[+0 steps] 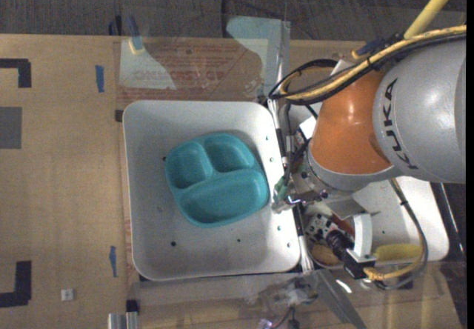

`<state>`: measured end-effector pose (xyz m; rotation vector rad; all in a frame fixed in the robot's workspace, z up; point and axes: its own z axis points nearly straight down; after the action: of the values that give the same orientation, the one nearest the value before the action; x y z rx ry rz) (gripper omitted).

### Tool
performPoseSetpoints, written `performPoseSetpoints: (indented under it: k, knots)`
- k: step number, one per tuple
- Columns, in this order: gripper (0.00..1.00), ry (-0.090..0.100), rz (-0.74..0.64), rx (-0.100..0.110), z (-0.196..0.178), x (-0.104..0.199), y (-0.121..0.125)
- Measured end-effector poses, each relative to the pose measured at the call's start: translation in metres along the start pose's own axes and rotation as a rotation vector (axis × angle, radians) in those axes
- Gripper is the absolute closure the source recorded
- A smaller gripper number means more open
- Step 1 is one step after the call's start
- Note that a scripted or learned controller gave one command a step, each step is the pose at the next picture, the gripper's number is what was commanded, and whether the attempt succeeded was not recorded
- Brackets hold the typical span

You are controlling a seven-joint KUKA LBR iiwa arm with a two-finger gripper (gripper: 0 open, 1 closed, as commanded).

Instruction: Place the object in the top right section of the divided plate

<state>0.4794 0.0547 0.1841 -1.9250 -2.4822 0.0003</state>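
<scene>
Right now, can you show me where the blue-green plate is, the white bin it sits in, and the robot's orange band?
Divided plate (216, 188), camera view: on its big lower section.
Left white bin (194, 252), camera view: on its bare floor below the plate.
Orange band (342, 135), camera view: on the band's rounded middle.

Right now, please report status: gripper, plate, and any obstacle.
Gripper low at the divider between bins, fingers unreadable. Divided plate in left bin, sections bare. Yellow object in right bin.

A rounded grey arm (429, 109) lettered KUKA in black is seen, banded in orange (344, 135) above the wrist, with yellow and black cables (355, 72) strung along it.
</scene>
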Motion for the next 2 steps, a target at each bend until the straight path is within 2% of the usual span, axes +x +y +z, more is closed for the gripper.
performPoseSetpoints:
  k: [1,2]
  knots:
    - [1.0,0.0,-0.028,0.0,0.0,-0.001,0.0]
    - [1.0,-0.001,-0.074,-0.002,-0.075,-0.045,0.018]
